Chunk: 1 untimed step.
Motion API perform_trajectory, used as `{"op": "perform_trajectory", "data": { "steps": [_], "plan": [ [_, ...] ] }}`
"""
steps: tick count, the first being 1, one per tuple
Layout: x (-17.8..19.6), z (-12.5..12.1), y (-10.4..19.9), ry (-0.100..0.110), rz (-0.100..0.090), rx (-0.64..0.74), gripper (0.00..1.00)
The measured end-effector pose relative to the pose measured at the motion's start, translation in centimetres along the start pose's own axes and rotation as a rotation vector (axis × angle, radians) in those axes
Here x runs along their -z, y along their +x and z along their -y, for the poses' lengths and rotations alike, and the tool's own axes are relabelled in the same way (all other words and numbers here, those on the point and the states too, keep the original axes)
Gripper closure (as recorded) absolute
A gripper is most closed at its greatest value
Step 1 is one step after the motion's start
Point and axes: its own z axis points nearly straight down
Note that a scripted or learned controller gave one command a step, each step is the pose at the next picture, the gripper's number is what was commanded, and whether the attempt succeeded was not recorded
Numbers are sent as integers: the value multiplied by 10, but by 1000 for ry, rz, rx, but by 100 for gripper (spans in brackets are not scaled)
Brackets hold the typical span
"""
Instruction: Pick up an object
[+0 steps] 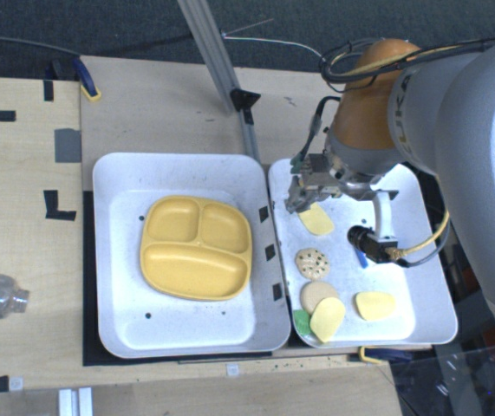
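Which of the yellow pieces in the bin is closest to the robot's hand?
The pale yellow piece at the top of the right bin, just under the gripper. The other two yellow pieces lie lower, near the front edge.

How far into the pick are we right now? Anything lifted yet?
Done: the arm has reached into the right bin, and the gripper sits low at its upper left corner, right by the yellow wedge. In hand: nothing visibly lifted; the wedge lies on the bin floor. Left: grasp and raise it. The cookie and the other pieces lie untouched.

Yellow divided plate (197, 247), speckled tan cookie (312, 263), white bins (108, 232), orange-banded grey arm (377, 102).
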Motion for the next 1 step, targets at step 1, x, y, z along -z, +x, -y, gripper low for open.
{"op": "perform_trajectory", "data": {
  "steps": [1],
  "plan": [
    [-2, 9, 77, 4, 0, 0, 100]
  ]
}}
